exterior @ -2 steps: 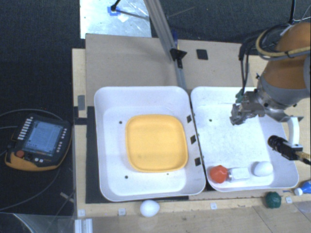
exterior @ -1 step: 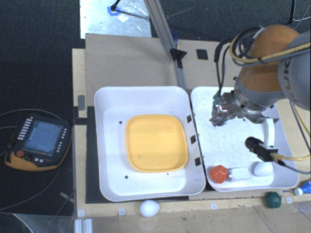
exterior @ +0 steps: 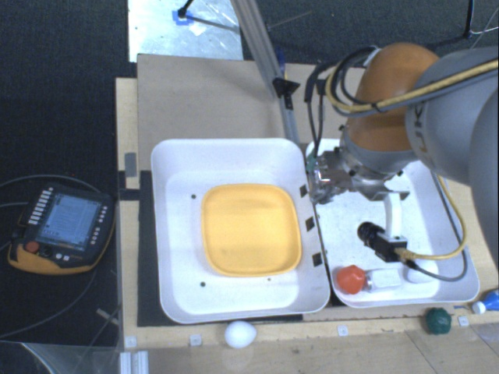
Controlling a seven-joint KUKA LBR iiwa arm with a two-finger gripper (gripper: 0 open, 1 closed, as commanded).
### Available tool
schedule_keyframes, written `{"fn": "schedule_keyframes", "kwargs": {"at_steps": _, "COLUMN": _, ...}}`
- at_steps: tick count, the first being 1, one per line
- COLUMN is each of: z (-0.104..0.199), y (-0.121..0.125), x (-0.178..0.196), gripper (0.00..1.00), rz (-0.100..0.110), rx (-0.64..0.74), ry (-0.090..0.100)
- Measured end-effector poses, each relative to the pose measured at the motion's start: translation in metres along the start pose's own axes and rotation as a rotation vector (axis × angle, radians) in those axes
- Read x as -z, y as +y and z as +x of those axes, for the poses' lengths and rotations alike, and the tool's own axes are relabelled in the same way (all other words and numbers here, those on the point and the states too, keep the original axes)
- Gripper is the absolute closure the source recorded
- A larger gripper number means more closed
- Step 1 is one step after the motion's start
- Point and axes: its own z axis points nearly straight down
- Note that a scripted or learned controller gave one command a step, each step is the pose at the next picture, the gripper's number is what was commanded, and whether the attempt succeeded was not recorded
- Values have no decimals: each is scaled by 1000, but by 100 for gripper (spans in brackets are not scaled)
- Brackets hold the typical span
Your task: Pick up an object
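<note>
Pincer (exterior: pixel 318 184) over right bin (exterior: pixel 460 287); yellow plate (exterior: pixel 251 229) left

Left bin (exterior: pixel 168 209) holds a plate (exterior: pixel 251 228) at its middle | right bin (exterior: pixel 460 283) touches it on the right | my gripper (exterior: pixel 321 179) hangs over the right bin's far-left corner | a ball (exterior: pixel 351 279) lies in that bin's near-left corner | an egg (exterior: pixel 240 334) sits on the bench, near side of the left bin | a handheld pendant (exterior: pixel 58 232) lies well left of both bins

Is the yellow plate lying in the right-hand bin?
No, the yellow plate lies in the left bin.
</note>
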Motion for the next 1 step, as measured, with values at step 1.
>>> {"fn": "schedule_keyframes", "kwargs": {"at_steps": 1, "z": 47, "y": -7, "x": 1, "gripper": 100, "rz": -1, "rx": 1, "ry": 0}}
